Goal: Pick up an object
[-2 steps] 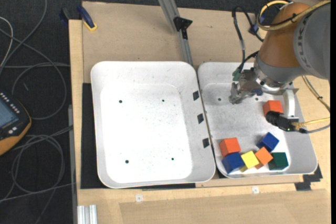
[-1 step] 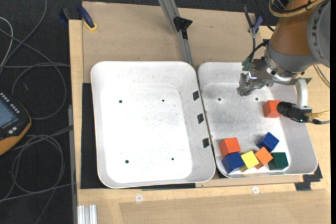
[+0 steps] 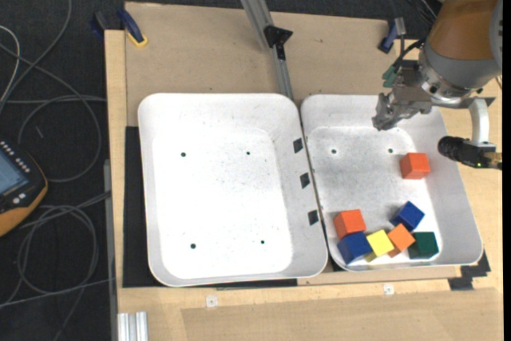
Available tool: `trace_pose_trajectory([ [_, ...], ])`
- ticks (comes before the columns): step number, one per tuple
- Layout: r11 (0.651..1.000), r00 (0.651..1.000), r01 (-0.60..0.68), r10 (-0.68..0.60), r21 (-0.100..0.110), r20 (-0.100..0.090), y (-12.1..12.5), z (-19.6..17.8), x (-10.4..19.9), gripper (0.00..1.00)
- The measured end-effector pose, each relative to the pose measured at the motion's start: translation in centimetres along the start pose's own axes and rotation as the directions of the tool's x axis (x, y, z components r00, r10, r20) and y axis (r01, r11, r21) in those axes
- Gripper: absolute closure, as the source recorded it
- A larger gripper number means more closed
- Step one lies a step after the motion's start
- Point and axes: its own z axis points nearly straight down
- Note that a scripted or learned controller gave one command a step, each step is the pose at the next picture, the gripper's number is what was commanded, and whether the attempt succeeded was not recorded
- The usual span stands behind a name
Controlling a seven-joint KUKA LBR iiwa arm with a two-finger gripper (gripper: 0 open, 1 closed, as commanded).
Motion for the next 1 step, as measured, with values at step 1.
trace_pose_trajectory([
  [1, 1.000, 1.000, 0.006, -0.006, 0.005, -0.003, 0.23, -0.38, 5.87, 1.00],
])
